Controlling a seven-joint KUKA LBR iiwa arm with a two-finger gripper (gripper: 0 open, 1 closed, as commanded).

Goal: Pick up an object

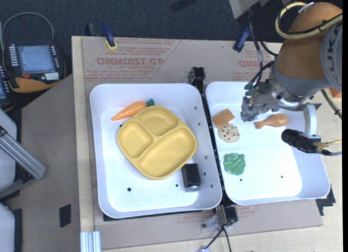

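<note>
In the right bin [304,188] lie an orange-tan slab [222,118], a speckled cookie [229,132], a green leafy piece [234,163] and an orange drumstick-shaped piece [272,120]. My gripper [248,114] hangs over the upper part of this bin, between the slab and the drumstick piece, just above and right of the cookie. The wrist hides its fingertips. The left bin [103,153] holds a yellow divided plate [156,141], a carrot [129,109] at the plate's upper left, and a small dark block [190,176] at its lower right.
A black clip [196,75] sits at the top of the seam between the bins. A black cable connector [298,139] hangs over the right bin's right side. A teach pendant [32,63] lies far left, off the bench.
</note>
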